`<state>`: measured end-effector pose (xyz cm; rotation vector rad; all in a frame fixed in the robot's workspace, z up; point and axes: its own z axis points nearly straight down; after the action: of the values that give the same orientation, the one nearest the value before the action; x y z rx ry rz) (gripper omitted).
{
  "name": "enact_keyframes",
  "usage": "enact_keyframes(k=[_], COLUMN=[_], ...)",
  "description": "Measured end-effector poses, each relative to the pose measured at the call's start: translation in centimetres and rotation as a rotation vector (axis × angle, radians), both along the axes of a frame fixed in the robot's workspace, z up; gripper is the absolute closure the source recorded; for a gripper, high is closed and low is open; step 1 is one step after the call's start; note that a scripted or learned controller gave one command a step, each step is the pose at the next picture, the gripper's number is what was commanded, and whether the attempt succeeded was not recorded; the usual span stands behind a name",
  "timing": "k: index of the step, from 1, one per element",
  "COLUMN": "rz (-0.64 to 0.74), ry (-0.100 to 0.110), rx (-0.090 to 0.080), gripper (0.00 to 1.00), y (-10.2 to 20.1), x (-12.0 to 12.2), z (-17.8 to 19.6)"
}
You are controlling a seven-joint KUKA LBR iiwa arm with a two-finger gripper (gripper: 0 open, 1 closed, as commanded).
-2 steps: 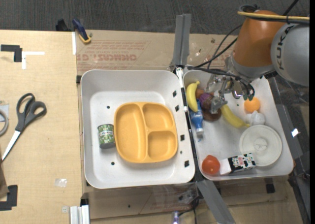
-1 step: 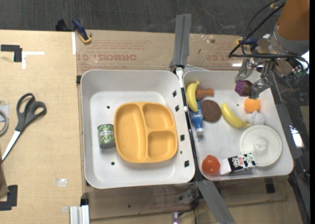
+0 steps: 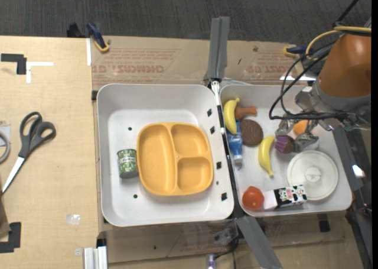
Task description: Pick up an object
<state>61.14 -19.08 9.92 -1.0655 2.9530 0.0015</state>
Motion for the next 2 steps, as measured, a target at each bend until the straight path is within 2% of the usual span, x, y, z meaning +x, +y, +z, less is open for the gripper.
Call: enact_keyframes(k=[1, 2], rz=[0.0, 0.023], ry=[0.0, -0.013], rx=[0.0, 0.004], gripper=[0.0, 0.0], y=[0.0, 5.4], x=[0.0, -5.0], z=[0.0, -0.4])
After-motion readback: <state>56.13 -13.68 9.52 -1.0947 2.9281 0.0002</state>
